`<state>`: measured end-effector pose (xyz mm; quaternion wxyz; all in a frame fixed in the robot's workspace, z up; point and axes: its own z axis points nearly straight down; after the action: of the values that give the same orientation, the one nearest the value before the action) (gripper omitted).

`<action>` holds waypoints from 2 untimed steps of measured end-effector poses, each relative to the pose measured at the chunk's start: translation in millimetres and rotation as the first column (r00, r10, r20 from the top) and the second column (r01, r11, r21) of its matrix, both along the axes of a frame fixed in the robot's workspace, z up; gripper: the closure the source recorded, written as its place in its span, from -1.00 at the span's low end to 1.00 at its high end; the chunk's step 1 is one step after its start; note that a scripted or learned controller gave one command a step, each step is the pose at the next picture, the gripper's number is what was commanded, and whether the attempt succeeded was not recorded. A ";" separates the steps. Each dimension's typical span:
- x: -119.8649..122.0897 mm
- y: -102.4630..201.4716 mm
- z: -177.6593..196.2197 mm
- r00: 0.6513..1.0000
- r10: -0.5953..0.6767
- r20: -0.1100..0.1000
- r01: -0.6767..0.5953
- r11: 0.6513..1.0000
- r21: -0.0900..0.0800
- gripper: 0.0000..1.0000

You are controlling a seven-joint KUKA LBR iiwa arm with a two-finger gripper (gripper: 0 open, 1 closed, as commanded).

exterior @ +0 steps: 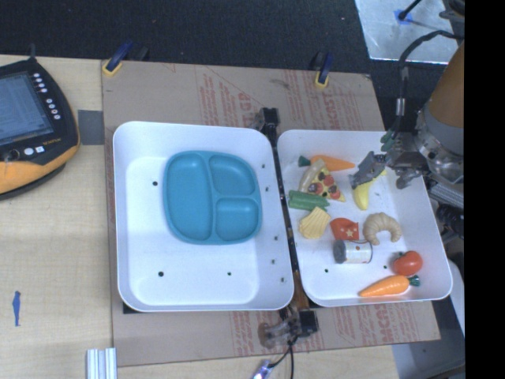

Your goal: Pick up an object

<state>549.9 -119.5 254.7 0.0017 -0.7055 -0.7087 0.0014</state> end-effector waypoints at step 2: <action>12.8 23.1 -163.1 1.000 0.002 0.001 -0.002 1.000 -0.001 -1.00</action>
<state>562.7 -96.4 91.6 0.0007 -0.7049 -0.7093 0.0014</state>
